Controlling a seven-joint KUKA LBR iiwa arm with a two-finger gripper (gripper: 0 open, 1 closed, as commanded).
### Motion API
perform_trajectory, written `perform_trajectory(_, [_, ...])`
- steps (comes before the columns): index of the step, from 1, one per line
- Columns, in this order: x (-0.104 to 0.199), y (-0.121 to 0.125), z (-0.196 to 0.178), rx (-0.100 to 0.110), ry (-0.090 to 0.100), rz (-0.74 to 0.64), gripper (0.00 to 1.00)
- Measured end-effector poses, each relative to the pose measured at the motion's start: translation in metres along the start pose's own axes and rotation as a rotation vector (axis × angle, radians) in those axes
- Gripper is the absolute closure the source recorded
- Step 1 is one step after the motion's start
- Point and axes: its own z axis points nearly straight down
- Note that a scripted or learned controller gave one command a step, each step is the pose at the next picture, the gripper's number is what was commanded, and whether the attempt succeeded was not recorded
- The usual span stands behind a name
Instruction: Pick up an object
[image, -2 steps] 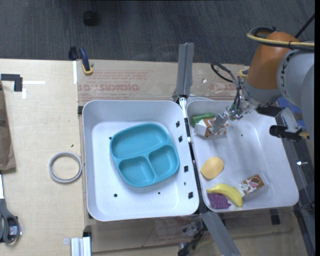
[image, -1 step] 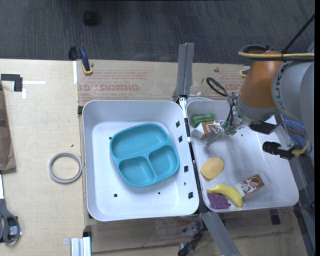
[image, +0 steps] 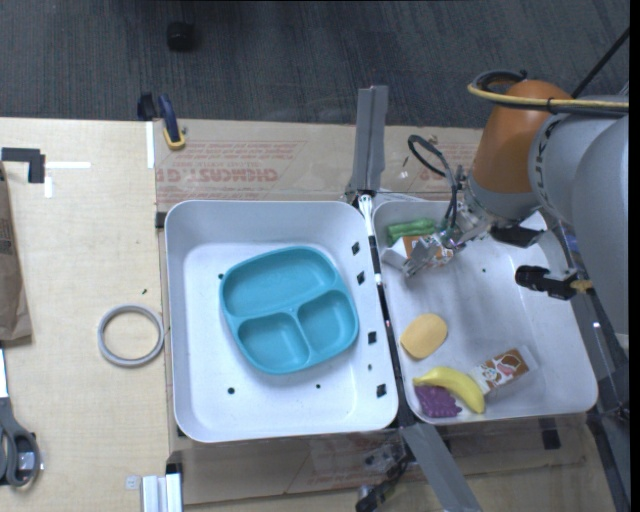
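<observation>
Camera view, looking down at a slant. Two shallow white bins sit side by side at centre frame. The left bin holds a smooth teal divided plate with three compartments, set slightly askew; bare white floor rings it on all sides. The right bin is more crowded. A green packet lies against its upper left wall. A rounded yellow-orange lump sits near the dividing wall, mid-height. Along the lower rim lie a glossy yellow banana, a knobbly purple grape cluster touching it, and a small brown-and-white wrapper just to the right. The middle and right of this bin's floor stay open.

The grey arm with its orange band enters from the upper right. Its gripper hangs low in the bin's upper left area, just below the green packet. Whether the fingers are apart or together cannot be told: the tip is a blur of metallic parts.

On the bench at left rests a grey ring.
</observation>
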Motion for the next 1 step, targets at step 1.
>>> perform_trajectory(1, [-0.0054,-0.0022,-0.0104,0.0,-0.012,0.002,1.0])
